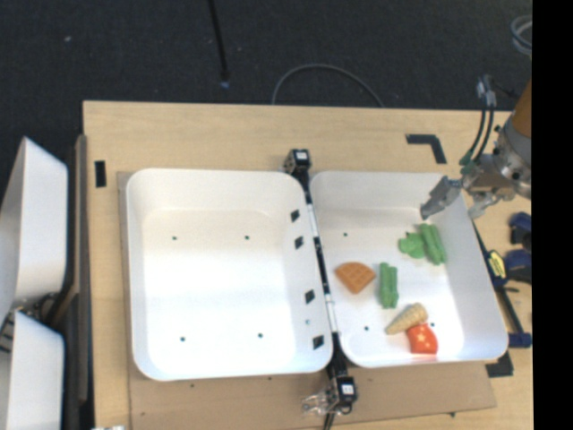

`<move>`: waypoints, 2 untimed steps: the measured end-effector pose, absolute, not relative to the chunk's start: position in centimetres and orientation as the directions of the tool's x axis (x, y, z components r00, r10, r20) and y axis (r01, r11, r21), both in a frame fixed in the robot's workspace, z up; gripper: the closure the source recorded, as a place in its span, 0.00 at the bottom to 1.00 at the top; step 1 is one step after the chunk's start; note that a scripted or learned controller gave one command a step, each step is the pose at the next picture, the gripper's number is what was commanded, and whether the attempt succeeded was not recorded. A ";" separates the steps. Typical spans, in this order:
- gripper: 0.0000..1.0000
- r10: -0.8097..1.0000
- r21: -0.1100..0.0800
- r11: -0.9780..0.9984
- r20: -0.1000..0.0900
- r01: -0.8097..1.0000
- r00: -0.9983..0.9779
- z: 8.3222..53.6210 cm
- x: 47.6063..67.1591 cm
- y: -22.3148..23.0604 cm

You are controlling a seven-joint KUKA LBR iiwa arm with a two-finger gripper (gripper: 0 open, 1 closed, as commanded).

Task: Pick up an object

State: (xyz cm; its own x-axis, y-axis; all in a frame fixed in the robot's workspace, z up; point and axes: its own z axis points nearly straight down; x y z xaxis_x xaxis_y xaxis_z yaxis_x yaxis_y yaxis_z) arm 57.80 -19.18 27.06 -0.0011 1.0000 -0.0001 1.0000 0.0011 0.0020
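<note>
The two-finger gripper point(458, 201) hangs spread wide and empty at the approach step. Just below it lies the green knobbly plastic vegetable point(424, 244); the next move calls for descending, then closing around it.

The arm point(517, 141) is grey metal with an orange band above its wrist, and thin green and dark cables point(483, 124) run down beside it. Two pale grey fingers point(436, 199) splay out over the right bin point(483, 330), tapering to blunt tips.
</note>
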 end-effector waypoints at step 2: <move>0.00 1.000 0.008 0.007 -0.002 1.000 -0.007 10.3 63.1 -20.4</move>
